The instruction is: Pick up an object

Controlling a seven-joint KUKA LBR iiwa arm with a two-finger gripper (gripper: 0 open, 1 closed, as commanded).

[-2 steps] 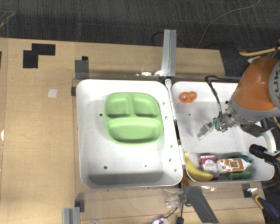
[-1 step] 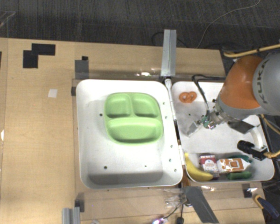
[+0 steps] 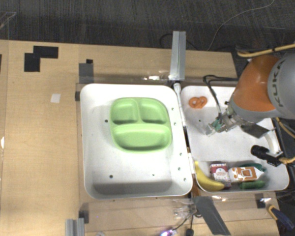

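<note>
Hand [image 3: 215, 127] hanging low over the bare middle of the right-hand shallow white bin [image 3: 283, 181], at the end of the grey arm with its orange band [image 3: 258, 90]; too small and blurred to tell whether spread or closed, and nothing seen between its tips.

Largest thing on the wooden surface [image 3: 34, 146]: left-hand shallow white bin [image 3: 88, 146], carrying a light green three-compartment plastic tray [image 3: 140, 123] (a flat, wide shape, probably awkward for a two-finger pinch).

Better candidates in the right bin. Along the near wall, a yellow banana [image 3: 206, 180] curving in the near-left corner, then beside it a small red-and-white packet [image 3: 219, 171], an orange-and-white carton [image 3: 243, 173] and a green pepper-like piece [image 3: 250, 184], all crowded together. Smallest and nearest: an orange pretzel-shaped toy [image 3: 198, 102] by the far-left corner, lying apart from everything else.

Judged best: shift towards the pretzel, centre over it, descend straight, close across its narrow width, lift slowly; avoid the crowded row.
</note>
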